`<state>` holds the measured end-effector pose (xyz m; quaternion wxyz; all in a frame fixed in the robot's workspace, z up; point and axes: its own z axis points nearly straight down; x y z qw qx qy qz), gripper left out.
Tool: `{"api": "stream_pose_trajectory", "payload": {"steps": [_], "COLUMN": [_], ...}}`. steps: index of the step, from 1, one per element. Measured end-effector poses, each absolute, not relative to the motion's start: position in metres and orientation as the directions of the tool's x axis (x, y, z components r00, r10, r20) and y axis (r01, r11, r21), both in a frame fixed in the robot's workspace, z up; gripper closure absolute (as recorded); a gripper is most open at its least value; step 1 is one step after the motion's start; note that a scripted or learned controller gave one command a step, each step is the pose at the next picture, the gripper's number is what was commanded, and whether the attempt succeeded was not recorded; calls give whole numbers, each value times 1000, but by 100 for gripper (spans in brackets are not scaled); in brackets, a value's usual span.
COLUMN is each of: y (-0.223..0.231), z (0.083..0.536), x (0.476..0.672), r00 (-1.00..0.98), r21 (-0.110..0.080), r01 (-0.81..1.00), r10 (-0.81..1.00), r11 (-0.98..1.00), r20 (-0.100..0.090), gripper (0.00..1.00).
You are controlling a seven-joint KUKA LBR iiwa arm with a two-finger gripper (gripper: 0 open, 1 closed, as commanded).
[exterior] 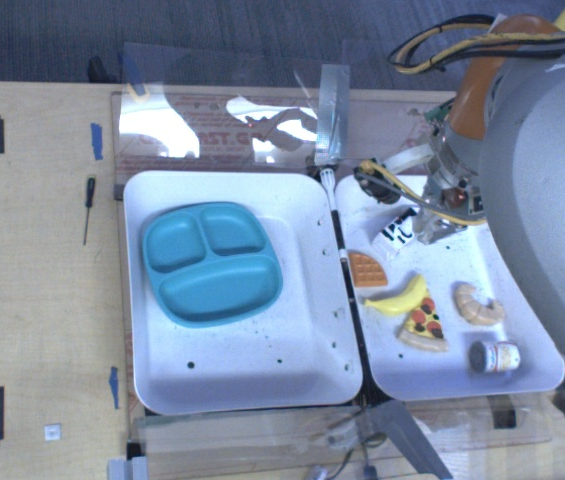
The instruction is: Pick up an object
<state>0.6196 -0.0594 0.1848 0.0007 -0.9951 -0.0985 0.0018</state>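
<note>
The right bin [522, 298] holds several toy foods. An orange waffle piece [367, 269] lies by the left wall, with a yellow banana [400, 299] just below it. A pizza slice [423, 326] sits under the banana, a croissant [478, 305] lies to the right, and a small grey jar [494, 356] rests on its side near the front right corner. My gripper [408, 228] hangs low over the bin's back part, above and right of the waffle piece. A black and white piece [396, 232] shows at its tip.
The left bin [302, 338] holds a blue divided plate [212, 261]. A clear plastic wall [222, 128] stands behind both bins, with a metal post [331, 113] between them. A screwdriver [88, 208] lies on the wooden bench at the left. The arm's bulk covers the right bin's far right side.
</note>
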Motion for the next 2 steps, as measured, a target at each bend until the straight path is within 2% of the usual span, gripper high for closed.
{"api": "stream_pose_trajectory", "payload": {"steps": [1,2], "y": [-13,-77], "z": [184,185], "x": [646,639], "r00": [975,928], "r21": [-2,-2], "r01": [220,372], "r10": [220,372], "r11": [-975,-928], "r20": [1,-4], "gripper": [100,100]}}
